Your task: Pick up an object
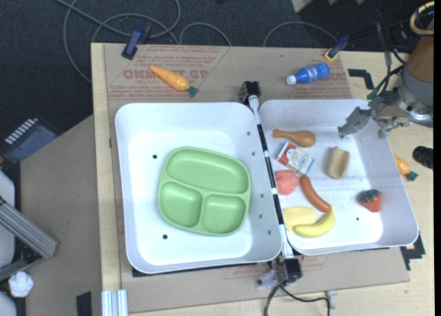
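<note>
Landmark: the right-hand shallow white plastic bin [393,228].

Near edge of that bin: a curved yellow toy banana [318,226], touching a pale yellow wedge-shaped piece [297,215] on its left. Just behind them a long orange-red toy sausage [314,194] lies at a slant. To its left, against the bin's left wall, a round pink toy [286,182]. Toward the bin's right side, a small red toy strawberry with a green top [371,199].

Middle of the bin: a tan bread-roll-shaped toy [337,162], upright-ish, and left of it a small red-and-white carton [296,159] lying tilted. Behind the carton, a brown toy drumstick [295,137].

Far right corner of the bin: the grey tool [355,123] hangs over the floor, fingers spread a little, nothing between them. It sits just behind and right of the bread roll, apart from it.

Left of the bin: a second white bin [131,135] holding a light green three-section plate [204,190].

On the tabletop [107,87] beyond the bins: an orange toy carrot [171,78] and a blue plastic bottle with a white cap [309,74].
</note>
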